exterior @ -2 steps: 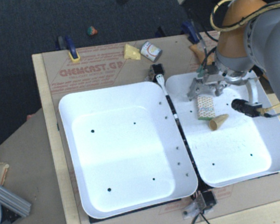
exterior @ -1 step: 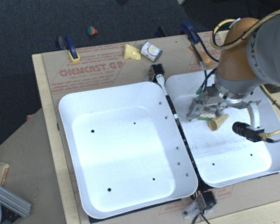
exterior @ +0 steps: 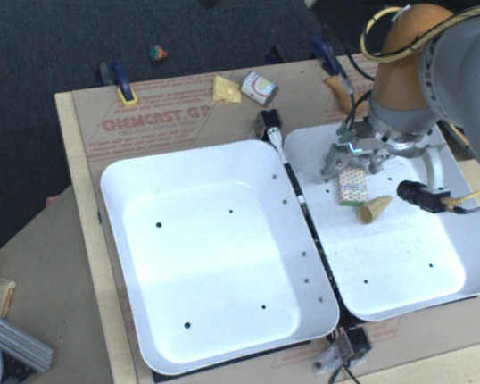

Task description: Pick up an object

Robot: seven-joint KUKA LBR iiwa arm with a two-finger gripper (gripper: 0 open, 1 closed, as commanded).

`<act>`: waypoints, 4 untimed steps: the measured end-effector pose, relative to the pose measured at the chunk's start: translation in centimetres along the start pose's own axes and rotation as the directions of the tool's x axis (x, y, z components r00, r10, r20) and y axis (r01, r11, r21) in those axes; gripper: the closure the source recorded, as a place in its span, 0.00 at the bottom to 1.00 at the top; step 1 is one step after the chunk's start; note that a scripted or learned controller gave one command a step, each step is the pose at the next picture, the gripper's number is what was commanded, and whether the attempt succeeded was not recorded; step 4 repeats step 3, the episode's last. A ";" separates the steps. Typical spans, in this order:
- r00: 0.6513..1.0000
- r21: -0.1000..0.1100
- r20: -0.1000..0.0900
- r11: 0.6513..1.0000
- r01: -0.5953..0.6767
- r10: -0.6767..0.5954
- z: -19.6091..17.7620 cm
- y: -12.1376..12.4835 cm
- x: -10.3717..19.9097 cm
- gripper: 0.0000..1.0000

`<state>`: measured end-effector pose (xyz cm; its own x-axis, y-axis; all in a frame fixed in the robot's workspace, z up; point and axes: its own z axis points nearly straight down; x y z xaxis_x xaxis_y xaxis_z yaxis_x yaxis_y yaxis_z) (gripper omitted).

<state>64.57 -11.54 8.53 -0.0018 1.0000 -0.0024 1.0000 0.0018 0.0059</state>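
Observation:
In the right white bin [exterior: 434, 278] lie two small things. One is a speckled tan and green block [exterior: 353, 187], and just in front of it lies a tan cone-shaped piece [exterior: 374, 207]. My gripper [exterior: 352, 158] hangs over the far part of that bin, directly behind and above the speckled block, very close to its far edge. The grey arm with its orange band comes in from the right. Whether the gripper touches the block is not clear from this angle.
The left white bin [exterior: 145, 274] sits beside the right one, with a black divider strip between them. Behind the bins on the cardboard lie a yellow scrap [exterior: 226, 90], a small white box [exterior: 259, 88] and blue clamps [exterior: 121, 77].

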 end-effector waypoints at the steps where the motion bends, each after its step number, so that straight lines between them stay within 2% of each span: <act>1: 1.000 0.009 -0.004 1.000 -0.001 0.001 0.0 -1.6 1.3 0.00; 2: 1.000 0.006 -0.003 1.000 -0.001 0.002 -1.0 -1.5 1.2 1.00; 3: 1.000 -0.007 -0.003 1.000 0.006 -0.006 -10.6 2.5 8.7 1.00; 4: 1.000 -0.007 -0.003 1.000 0.006 -0.006 -10.6 2.5 8.7 1.00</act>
